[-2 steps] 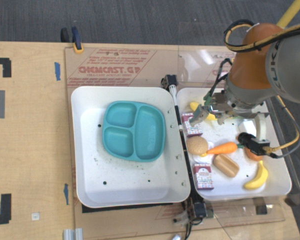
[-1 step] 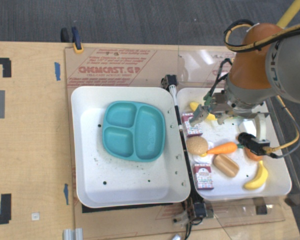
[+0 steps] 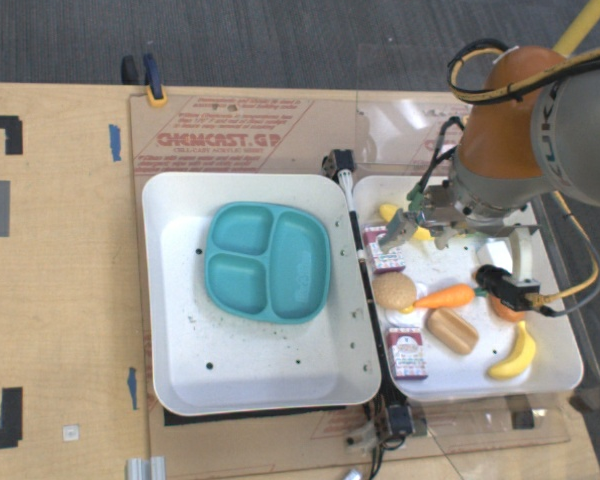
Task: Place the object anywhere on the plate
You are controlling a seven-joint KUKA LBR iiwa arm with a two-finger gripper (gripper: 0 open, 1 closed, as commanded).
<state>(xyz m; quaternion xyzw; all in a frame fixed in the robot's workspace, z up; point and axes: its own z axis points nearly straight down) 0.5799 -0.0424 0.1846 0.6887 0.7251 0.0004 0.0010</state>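
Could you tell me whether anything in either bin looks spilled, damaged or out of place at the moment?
Nothing stands out. The teal plate lies flat in the left bin. In the right bin the carrot, banana, bread roll and small cartons lie loosely scattered, none spilled over the rim.

Teal plate [image 3: 268,262] in left bin [image 3: 180,368]. Gripper [image 3: 412,223] over right bin [image 3: 565,368], far-left part, above carrot [image 3: 448,297], bun [image 3: 394,290], banana [image 3: 513,356], cartons [image 3: 408,354].

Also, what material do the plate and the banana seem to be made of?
The plate looks like teal moulded plastic: one even colour, rounded compartments, a soft sheen. The banana is probably a plastic toy: its yellow surface is very smooth and uniform. Neither is certain from the look alone.
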